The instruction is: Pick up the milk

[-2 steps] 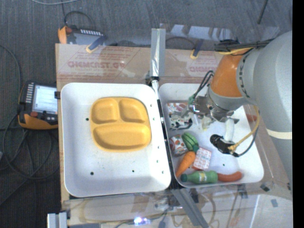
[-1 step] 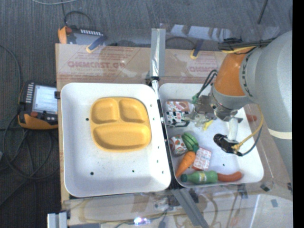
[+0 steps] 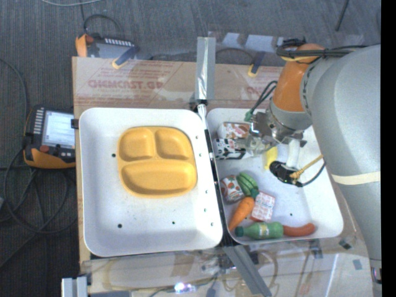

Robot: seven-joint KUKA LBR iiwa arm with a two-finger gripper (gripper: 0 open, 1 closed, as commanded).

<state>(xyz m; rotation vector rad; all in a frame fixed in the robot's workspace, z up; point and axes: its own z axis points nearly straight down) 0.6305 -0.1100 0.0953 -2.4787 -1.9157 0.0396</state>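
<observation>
On your left, one white bin (image 3: 93,184) holds one yellow tray (image 3: 158,161). Right bin (image 3: 322,218): one milk carton (image 3: 228,147) at its upper left, one carrot (image 3: 241,212), one green bottle (image 3: 261,230). Gripper (image 3: 258,142) beside the milk; its grip you cannot tell.

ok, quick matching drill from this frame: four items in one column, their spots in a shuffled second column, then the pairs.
Items:
1. yellow sectioned plastic tray
2. orange toy carrot
3. green plastic bottle
4. cow-patterned milk carton

Places:
A. right bin, near its front edge, beside a red sausage
B. left bin, middle
C. right bin, upper left, next to the gripper
D. right bin, just above the bottle, lying at a slant

Pairs: 1-B, 2-D, 3-A, 4-C
</observation>
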